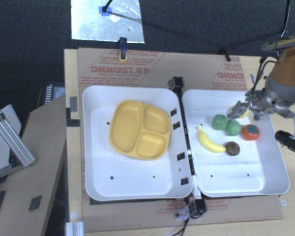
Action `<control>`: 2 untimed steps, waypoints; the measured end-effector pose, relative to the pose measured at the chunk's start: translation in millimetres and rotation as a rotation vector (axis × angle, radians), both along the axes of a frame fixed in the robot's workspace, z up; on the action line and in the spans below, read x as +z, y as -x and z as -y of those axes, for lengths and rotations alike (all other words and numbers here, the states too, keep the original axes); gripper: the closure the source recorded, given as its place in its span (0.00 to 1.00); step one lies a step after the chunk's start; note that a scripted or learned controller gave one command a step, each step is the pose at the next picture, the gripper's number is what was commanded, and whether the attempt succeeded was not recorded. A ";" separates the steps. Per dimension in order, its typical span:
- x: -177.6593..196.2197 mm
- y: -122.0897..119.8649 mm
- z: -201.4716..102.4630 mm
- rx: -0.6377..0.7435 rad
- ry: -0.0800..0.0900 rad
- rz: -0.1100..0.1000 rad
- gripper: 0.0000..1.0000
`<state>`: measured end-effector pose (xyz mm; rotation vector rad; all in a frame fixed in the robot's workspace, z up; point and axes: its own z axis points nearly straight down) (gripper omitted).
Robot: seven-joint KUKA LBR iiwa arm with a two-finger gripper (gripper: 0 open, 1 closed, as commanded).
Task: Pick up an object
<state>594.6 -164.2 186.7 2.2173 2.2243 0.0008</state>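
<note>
Since your tool sits at 12 o'clock of the green balls, w/ something yellow at its tip, grip state can't tell; pick unconfirmed.

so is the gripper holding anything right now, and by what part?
Cannot be told. The gripper sits low over the right bin, with something yellow at its tip, just above the two green balls. No clear grasp shows.

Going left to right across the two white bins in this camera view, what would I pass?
Yellow divided plate → banana → brown round item → tomato. The two green balls overlap the banana's span, so I skip them.
</note>
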 end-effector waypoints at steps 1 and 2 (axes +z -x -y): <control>-50.3 -6.3 -8.5 0.003 -0.001 -0.002 0.00; -100.8 -7.2 -9.0 0.000 0.000 0.001 0.00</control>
